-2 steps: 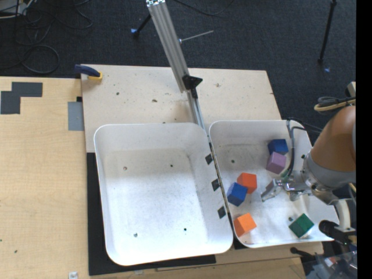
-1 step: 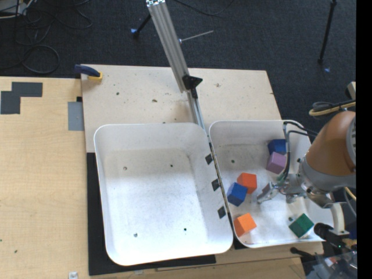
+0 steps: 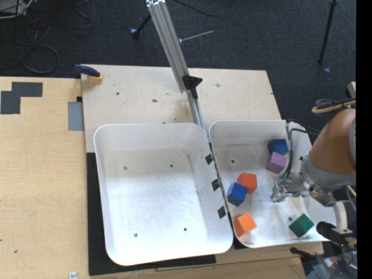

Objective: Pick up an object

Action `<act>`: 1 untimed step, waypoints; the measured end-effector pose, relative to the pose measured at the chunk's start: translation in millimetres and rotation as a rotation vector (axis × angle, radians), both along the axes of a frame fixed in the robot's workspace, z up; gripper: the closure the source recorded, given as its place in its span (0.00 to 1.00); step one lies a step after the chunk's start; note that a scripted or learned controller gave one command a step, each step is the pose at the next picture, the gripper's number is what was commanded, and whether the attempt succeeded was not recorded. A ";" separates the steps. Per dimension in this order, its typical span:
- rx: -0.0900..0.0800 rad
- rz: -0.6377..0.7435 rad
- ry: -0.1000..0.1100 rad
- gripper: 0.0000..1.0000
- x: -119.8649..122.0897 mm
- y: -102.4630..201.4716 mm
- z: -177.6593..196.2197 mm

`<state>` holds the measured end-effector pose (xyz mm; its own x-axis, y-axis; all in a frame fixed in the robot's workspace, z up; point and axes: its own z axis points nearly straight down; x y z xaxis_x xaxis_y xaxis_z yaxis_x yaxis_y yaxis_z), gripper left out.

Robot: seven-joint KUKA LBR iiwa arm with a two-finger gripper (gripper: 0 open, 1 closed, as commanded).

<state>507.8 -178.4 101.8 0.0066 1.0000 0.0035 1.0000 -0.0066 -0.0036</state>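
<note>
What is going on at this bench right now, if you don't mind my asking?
A robot arm reaches in from the right, its gripper low over the right bin, beside a purple cube. The bin also holds a blue cube by the purple one, an orange-red cube next to another blue cube, an orange cube near the front and a green cube. Nothing shows between the fingers, so no pick yet.

Light wooden bench (image 3: 232,92) carries two shallow white bins side by side: left bin (image 3: 110,138) and right bin (image 3: 244,127). A blue-handled clamp (image 3: 88,72) sits at its back-left corner.
</note>
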 end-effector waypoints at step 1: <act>-0.004 -0.002 -0.005 1.00 0.7 -10.3 47.3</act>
